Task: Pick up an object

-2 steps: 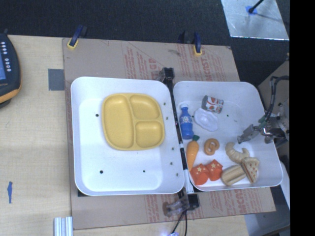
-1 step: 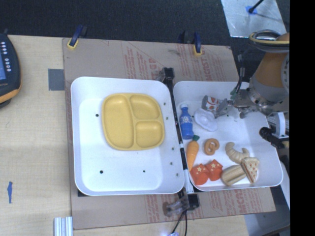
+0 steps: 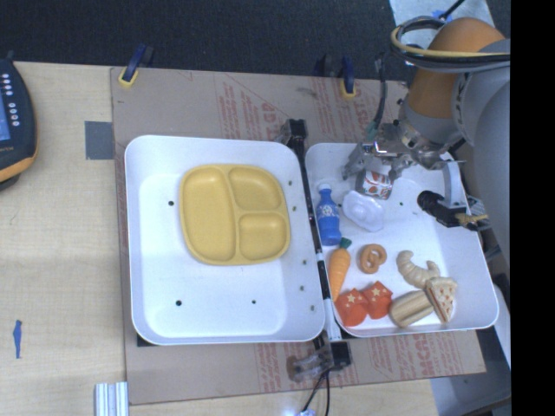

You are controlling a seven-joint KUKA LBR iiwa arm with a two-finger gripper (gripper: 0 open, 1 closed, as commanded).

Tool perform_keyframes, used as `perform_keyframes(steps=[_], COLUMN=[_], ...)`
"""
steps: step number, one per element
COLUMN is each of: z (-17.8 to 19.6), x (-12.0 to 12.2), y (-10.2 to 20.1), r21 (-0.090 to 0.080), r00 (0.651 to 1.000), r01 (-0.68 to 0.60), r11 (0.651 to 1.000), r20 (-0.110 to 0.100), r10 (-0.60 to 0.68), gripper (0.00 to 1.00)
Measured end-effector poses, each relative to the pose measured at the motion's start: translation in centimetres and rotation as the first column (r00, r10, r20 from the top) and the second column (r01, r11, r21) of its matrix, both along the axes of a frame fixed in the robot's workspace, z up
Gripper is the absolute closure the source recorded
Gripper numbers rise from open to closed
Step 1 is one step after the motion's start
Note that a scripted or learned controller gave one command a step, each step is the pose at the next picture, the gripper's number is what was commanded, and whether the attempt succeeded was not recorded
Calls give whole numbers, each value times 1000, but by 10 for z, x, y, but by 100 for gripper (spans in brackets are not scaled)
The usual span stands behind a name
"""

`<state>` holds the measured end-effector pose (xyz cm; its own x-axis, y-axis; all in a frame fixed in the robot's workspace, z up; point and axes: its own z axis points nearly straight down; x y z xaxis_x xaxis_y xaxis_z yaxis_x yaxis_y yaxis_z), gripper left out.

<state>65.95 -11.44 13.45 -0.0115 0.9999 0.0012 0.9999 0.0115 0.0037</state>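
My gripper [image 3: 378, 165] hangs over the far end of the right bin [image 3: 473, 250]. A small white cup with a red label [image 3: 377, 184] sits between its fingers [image 3: 357, 160], and the gripper is shut on it. Just below the cup lies a pale translucent lump [image 3: 364, 210]. A blue bottle [image 3: 328, 217] lies to the left of that, along the bin's left wall.
The near half of the right bin holds a carrot [image 3: 338, 269], a pretzel [image 3: 372, 257], a beige pastry [image 3: 417, 269], red pieces [image 3: 364, 302], a bread roll [image 3: 409, 308] and a wedge slice [image 3: 443, 299]. The left bin [image 3: 156, 302] holds a yellow divided plate [image 3: 234, 212].
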Motion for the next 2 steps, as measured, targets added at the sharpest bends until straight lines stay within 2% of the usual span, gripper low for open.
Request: perform_keyframes(steps=[1, 2], z=[61, -10], x=[-91, -124], y=[53, -6], r21=[2, -2], r00=[1000, 1000], r01=[3, 13], r11=[1000, 1000], r20=[-9, -16], r10=[-3, -13], gripper=[0, 0])
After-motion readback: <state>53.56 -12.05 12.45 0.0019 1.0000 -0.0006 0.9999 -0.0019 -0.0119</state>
